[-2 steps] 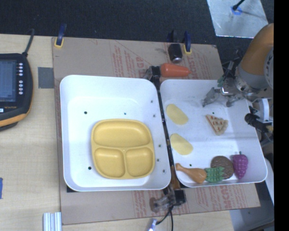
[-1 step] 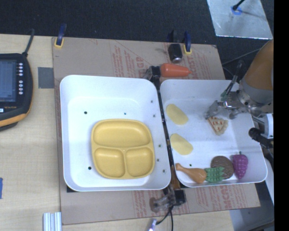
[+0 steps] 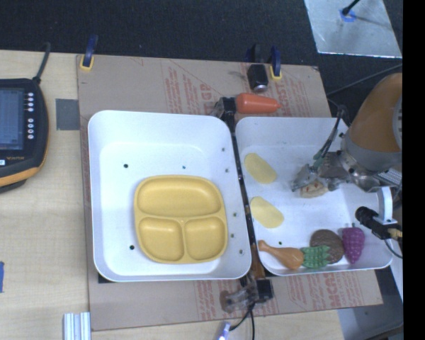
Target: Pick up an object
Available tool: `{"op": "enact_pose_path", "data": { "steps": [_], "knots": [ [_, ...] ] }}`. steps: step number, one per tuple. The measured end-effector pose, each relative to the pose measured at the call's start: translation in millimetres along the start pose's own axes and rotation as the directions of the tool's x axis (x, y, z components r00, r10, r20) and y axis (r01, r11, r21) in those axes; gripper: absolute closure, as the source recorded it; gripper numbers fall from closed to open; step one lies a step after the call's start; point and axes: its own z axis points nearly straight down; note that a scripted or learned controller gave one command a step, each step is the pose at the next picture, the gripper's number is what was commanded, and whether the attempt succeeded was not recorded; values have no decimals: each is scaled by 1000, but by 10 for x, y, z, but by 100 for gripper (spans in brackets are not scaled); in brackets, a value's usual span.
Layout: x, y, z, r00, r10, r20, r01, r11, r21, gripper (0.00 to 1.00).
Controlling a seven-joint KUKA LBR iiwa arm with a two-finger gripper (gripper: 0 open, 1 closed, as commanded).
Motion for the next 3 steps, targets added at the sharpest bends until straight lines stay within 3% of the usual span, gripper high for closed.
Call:
{"op": "enact_pose_path", "data": {
  "steps": [1, 2, 3],
  "knots": [
    [-12, -1, -103, 1000, -2, 1, 2, 1000, 1, 100],
    [600, 269, -957, 1000, 0, -1, 0, 1000, -3, 100],
    [1368, 43, -1448, 1000, 0, -1, 0, 1000, -2, 100]
  ]
}}
